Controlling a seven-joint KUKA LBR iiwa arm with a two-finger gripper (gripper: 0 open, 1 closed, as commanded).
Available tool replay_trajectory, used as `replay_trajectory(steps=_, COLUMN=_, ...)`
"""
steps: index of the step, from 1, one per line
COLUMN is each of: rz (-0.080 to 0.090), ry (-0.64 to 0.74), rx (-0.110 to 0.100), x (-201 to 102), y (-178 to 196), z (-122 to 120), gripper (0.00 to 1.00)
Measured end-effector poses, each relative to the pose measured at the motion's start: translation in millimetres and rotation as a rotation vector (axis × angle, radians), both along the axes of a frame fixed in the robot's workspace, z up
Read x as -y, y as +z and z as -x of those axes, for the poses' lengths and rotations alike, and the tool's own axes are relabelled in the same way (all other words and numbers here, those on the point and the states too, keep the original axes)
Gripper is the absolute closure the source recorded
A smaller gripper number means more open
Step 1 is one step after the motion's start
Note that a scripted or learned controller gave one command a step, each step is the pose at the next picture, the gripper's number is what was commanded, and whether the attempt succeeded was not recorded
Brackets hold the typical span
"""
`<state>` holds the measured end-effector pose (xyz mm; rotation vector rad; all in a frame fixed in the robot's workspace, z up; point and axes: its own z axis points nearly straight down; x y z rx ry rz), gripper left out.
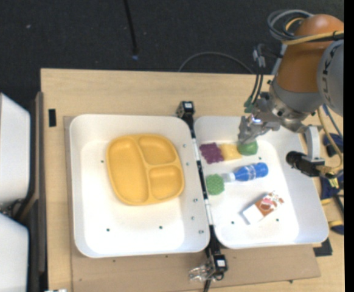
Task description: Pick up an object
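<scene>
As the arm reaches in from the right over the right bin, the tool sits low at that bin's upper-left part, right on top of a small green object that pokes out just below it. That green object looks like the target: it lies directly under the tool, a touch toward the near side, so the relation that matters is vertical, not sideways. Can't tell how the tool is set; the wrist hides it from this slant, and nothing shows clearly as held. Just left of the green object, touching or nearly so, is a yellow block, and left of that a purple block, the three making a tight row running left-right. Judgement: any closing along that row risks catching the yellow block too. Below the row, a blue bottle lies on its side, long axis roughly left-right, tilted up to the right, with a green ball at its left end. Further down, well apart, a red-and-white box lies alone. Left bin carries a yellow tray, away from the tool. Both bins sit on the desk.
</scene>
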<state>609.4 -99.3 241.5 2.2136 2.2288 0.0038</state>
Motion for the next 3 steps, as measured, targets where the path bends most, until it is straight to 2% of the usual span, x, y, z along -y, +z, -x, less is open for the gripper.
replay_trajectory(steps=2, rz=0.000, ry=0.001, rx=-0.003, x=-113, y=12, z=19, gripper=1.00)
replay_trajectory(steps=3, rz=0.001, ry=0.000, rx=-0.003, x=-154, y=5, z=26, gripper=1.00)
